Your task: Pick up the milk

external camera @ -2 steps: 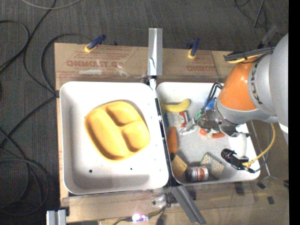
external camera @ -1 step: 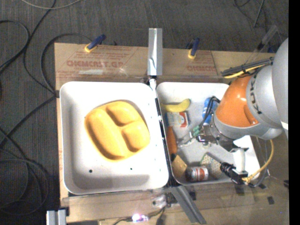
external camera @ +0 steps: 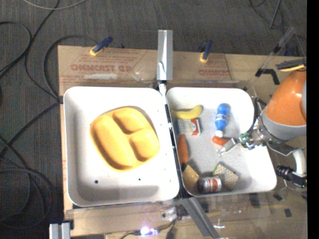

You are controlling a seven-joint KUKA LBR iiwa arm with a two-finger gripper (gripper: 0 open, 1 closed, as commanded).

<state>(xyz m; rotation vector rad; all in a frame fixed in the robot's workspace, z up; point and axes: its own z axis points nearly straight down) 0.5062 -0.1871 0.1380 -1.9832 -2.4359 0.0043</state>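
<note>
Milk (external camera: 189, 127): small boxy carton, right bin (external camera: 259, 176), beside curved banana (external camera: 187, 112), carrot (external camera: 183, 150). Gripper (external camera: 228, 146): fingers spread, grasping nothing, near blue bottle (external camera: 222, 118).

Dark grey carpet floor (external camera: 50, 14) with loose cables (external camera: 30, 49). Brown board (external camera: 109, 66) tops the bench, held by two blue-yellow clamps (external camera: 101, 45). Metal post (external camera: 165, 54) at rear centre.

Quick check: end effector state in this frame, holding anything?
End effector: open, holding nothing, over the right bin just below the blue bottle.
</note>
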